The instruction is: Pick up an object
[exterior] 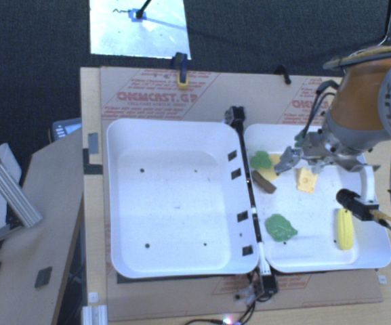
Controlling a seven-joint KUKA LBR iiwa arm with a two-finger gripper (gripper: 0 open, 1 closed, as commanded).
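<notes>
A robotics lab: two shallow white plastic bins point(175, 202) sit on a protective-film-covered worktop point(154, 93), beside aluminium framing point(5, 181), cables and dark carpeted floor point(32, 39).

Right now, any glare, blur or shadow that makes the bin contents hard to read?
Camera view: even light; glare on the shiny metal sheet up top; items in the right white bin are sharp with faint shadows; the pincer looks slightly soft.
</notes>
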